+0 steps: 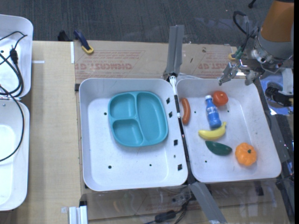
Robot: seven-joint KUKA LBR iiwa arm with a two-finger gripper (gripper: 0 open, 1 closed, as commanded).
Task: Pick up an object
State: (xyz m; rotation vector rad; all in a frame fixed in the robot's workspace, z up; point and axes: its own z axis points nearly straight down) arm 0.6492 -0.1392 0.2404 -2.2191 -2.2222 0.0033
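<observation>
The 2 shallow white bins sit side by side, smooth hard plastic with rounded corners. The left bin (93, 125) carries a teal divided plate (138, 118), glossy, with 3 compartments. The right bin (261, 125) holds all 6 candidates for the pick.

The arm (279, 17), grey with its orange band, hangs above the far right corner of the right bin. Its gripper (238, 74) sits over the bin's back rim with the 2 fingers spread apart and nothing between them. The step in hand looks like the approach: no object is grasped, and the gripper is well above the contents.

In rough order of size, the objects are: a yellow banana (213, 133), curved and smooth; a blue bottle (213, 113) with a white cap, cylindrical, lying on its side and touching the banana; an orange pumpkin (246, 154), ribbed and round, near the front right; a reddish sausage (185, 110), a long rounded shape by the left wall; a dark green vegetable (218, 148), tapered, just beside the banana; and a red tomato (220, 98), round and shiny, nearest the gripper.

The next move probably calls for descending over 1 object, likely the tomato, with the fingers straddling it, as round glossy toys can slip out.
</observation>
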